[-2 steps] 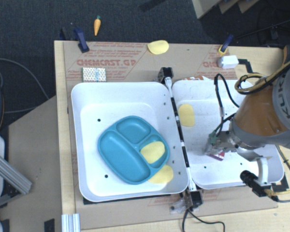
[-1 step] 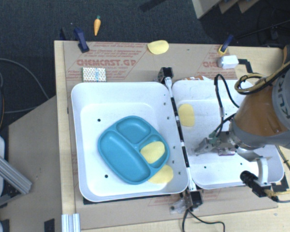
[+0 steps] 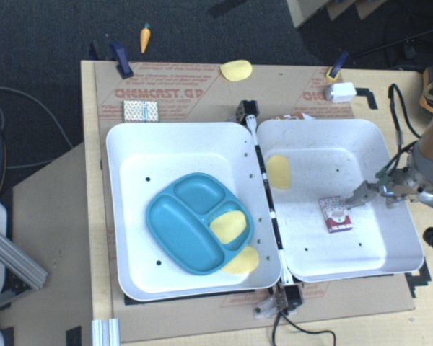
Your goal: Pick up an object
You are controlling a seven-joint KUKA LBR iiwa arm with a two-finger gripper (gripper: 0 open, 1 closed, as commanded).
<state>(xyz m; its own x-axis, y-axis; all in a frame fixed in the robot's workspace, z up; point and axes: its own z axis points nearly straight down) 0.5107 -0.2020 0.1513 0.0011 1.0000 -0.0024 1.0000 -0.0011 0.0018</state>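
A small red and white packet lies flat on the floor of the right bin, near its middle. My gripper reaches in from the right edge, its tip just up and right of the packet, close to its corner. A pale yellow piece rests against the right bin's left wall. In the left bin sits a blue divided plate with a yellow piece in its small right compartment. Another yellow piece lies beside the plate's lower right rim.
On the board behind the bins lie a yellow piece, a patterned packet, a blue clamp and a white block. A black clip sits where the bins meet. Cables hang at the right.
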